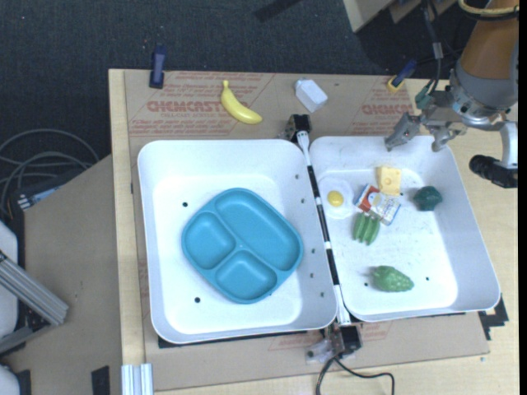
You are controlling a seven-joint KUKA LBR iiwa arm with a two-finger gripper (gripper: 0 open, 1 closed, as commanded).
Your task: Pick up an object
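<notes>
Cardboard-topped bench, two white bins; gripper (420,132) hangs spread and empty over the right bin (469,245). Risk I'd guess: the cheese wedge (389,179) and snack packet (379,205) touch, so closing could nudge both.

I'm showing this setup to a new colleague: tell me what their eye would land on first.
The big blue divided plate in the left bin stands out most. Next comes the cluster of small toy foods in the right bin, among them a yellow cheese wedge and a green leafy piece. A banana lies outside on the bench behind the left bin, and the gripper hangs over the right bin's far edge.
</notes>
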